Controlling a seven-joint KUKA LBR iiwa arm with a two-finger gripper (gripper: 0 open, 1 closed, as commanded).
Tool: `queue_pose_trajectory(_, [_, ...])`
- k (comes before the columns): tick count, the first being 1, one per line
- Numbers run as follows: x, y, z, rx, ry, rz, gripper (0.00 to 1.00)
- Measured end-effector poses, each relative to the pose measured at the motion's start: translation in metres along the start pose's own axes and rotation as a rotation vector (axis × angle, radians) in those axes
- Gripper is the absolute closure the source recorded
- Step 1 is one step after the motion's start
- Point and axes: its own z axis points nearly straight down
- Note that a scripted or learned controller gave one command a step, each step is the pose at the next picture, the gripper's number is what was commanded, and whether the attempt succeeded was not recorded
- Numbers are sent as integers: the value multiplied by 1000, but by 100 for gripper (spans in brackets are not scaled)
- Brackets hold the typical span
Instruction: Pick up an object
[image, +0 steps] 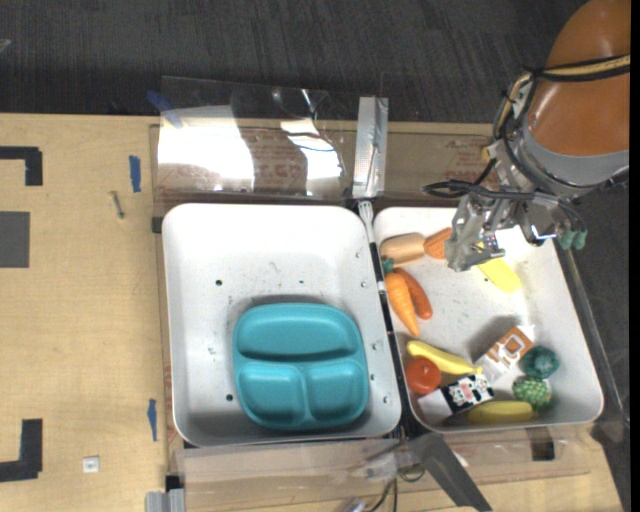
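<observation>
My gripper (468, 246) hangs low over the far part of the right bin (578, 300), just below the grey wrist with the orange band. Right beside it on the left lie a small orange piece (437, 243) and a tan bread roll (402, 246); whether the gripper touches the orange piece is unclear. A yellow wedge (501, 273) lies just to its right. Two carrots (407, 296) rest along the bin's left wall.
At the right bin's near end sit a banana (438, 355), a tomato (421, 376), a black-and-white box (465, 392), a white-orange carton (505, 348), a green ball (541, 362) and a yellow fruit (500, 410). The left bin (200, 260) holds a teal divided tray (298, 365).
</observation>
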Motion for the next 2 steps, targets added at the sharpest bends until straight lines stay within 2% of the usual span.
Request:
queue_pose_trajectory(1, [-2, 1, -9, 0, -4, 0, 100])
queue_pose_trajectory(2, [-91, -23, -12, -1, 4, 75, 100])
